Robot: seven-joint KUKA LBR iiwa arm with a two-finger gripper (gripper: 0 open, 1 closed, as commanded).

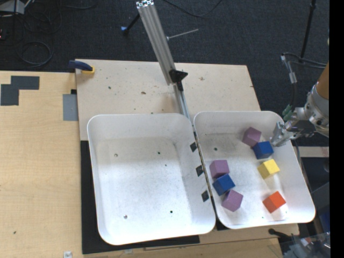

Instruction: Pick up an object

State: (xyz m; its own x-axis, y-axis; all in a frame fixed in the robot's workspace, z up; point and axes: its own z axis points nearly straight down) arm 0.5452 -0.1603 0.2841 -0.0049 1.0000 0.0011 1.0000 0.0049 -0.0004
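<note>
The right bin holds several blocks. A purple block and a blue block lie near its far right side, with a yellow block just below them. An orange block sits near the front right corner. A purple block, a blue block and another purple block cluster by the divider. My gripper hangs at the bin's right edge, just right of the upper blue block. Nothing shows between its tips.
The left bin sits beside the right one, with dark clips along the shared rim. A slanted aluminium post rises behind the bins. A blue and yellow clamp lies at the bench's far left corner.
</note>
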